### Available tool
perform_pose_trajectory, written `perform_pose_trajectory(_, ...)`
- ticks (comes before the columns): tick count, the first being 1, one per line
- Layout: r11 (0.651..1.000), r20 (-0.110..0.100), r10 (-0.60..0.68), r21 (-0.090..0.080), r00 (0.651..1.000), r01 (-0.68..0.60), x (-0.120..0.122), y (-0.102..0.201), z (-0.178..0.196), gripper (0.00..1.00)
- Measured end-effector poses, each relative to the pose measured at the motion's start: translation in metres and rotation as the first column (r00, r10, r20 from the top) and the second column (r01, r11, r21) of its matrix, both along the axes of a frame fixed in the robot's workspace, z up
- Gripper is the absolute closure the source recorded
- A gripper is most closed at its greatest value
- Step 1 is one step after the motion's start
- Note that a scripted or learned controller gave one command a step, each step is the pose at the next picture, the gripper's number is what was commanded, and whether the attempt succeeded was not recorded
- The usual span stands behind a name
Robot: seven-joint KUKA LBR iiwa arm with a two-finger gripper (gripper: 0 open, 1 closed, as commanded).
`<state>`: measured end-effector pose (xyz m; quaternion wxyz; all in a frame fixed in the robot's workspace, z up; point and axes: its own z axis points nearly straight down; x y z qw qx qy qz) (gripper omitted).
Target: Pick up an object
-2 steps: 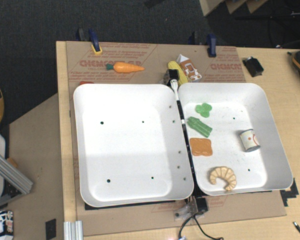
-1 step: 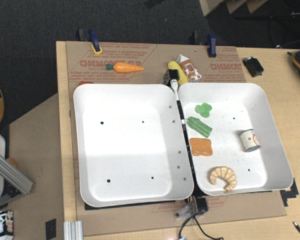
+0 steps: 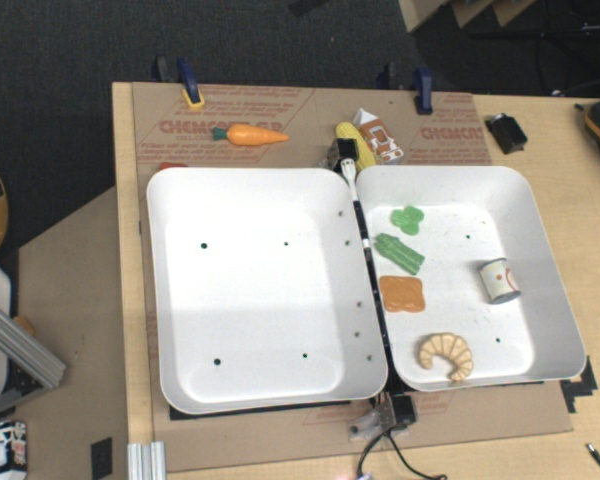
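The right bin (image 3: 540, 268) holds several small objects. A green leafy piece (image 3: 409, 220) lies near its back left, with a green pod-shaped piece (image 3: 399, 253) just in front of it. An orange-brown slice (image 3: 402, 294) sits by the bin's left wall. A tan croissant (image 3: 447, 354) rests near the front edge. A small white can with a red label (image 3: 498, 280) lies on its side toward the right. The left bin (image 3: 180, 228) stands beside it.
Behind the bins, on the cardboard bench top, lie an orange carrot (image 3: 252, 135), a yellow banana-like piece (image 3: 351, 140) and a small brown-and-white carton (image 3: 378, 139). Two blue clamps (image 3: 421, 90) grip the back edge. A black block (image 3: 506, 132) sits at back right.
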<state>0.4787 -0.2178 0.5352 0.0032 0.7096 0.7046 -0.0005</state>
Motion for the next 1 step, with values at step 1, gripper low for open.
perform_pose_trajectory(1,1.0,0.001,0.007,0.002,1.0,-0.007,0.0009,0.0038,0.0004,0.0)
